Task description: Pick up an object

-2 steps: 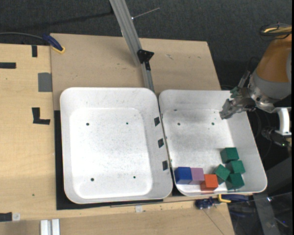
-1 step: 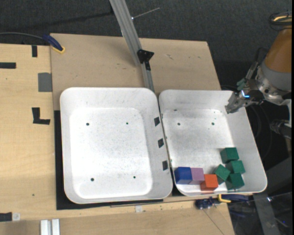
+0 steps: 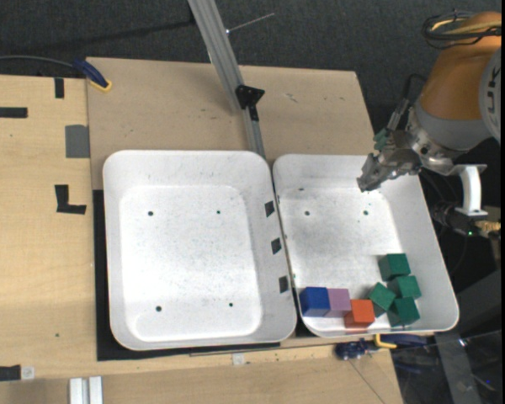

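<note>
No readable text anywhere here. The grey and orange robot arm (image 3: 463, 82) carries dark letters at the picture's right edge, cut off and too blurred to make out. The black tape marks (image 3: 7, 118) on the pale wooden desk (image 3: 34, 251) form shapes, not letters.

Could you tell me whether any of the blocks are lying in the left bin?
No, the blue block, orange block and the green blocks all lie in the right bin.

Wooden bench (image 3: 185, 99), two white bins (image 3: 122, 171) side by side, black mat (image 3: 101, 310) beneath
</note>
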Robot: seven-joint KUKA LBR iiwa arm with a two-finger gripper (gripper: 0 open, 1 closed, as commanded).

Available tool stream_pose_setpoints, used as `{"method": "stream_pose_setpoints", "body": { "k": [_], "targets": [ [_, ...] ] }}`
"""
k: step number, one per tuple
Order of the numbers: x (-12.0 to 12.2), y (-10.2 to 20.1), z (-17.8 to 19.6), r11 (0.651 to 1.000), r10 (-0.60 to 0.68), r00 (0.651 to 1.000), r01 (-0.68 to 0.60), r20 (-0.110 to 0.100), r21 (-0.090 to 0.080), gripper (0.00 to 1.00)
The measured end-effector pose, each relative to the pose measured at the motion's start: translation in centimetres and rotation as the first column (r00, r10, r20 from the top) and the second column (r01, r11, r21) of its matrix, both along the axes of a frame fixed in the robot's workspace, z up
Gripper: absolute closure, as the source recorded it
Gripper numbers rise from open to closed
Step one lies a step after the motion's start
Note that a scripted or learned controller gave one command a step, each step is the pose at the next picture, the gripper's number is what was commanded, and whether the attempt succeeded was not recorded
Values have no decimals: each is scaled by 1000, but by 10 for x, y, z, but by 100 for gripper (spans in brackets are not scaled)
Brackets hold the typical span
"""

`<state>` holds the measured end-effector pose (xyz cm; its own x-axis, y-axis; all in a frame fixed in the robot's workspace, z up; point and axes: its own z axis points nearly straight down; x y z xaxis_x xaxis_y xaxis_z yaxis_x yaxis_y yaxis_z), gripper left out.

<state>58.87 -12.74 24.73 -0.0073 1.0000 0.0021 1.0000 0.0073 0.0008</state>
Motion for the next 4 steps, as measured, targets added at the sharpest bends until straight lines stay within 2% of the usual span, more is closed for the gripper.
{"method": "stream_pose_setpoints", "body": {
  "k": [1, 3, 4],
  "targets": [
    [3, 45, 3, 1000, -1, 1000, 1, -1, -1, 100],
    [17, 161, -21, 1000, -1, 1000, 1, -4, -1, 100],
    [22, 207, -16, 1000, -1, 1000, 1, -2, -1, 100]
  ]
}}
